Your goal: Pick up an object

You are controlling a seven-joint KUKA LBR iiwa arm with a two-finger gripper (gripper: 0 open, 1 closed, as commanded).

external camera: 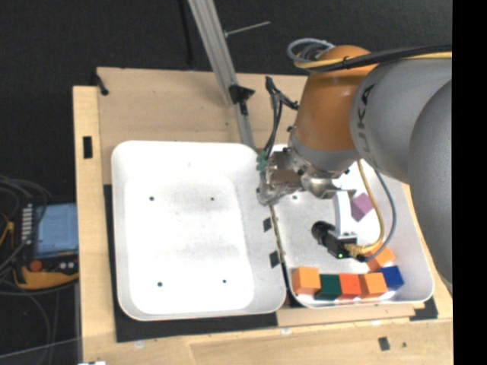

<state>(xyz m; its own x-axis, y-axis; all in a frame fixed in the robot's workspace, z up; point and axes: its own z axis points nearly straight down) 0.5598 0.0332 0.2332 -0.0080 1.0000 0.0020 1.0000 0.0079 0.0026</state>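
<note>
Found pincer (274, 182) above right bin's (300, 234) far-left corner — open or closed, cannot tell. Noted row of blocks (350, 284) along its near edge.

Even overhead light leaves the shallow white plastic left bin (190, 226) bright, nearly washed out, while the black floor (91, 21) along the frame's top is dim. The bulky grey robot arm (411, 105) at upper right looks soft; the coloured square blocks (350, 284) at lower right are crisper.
</note>
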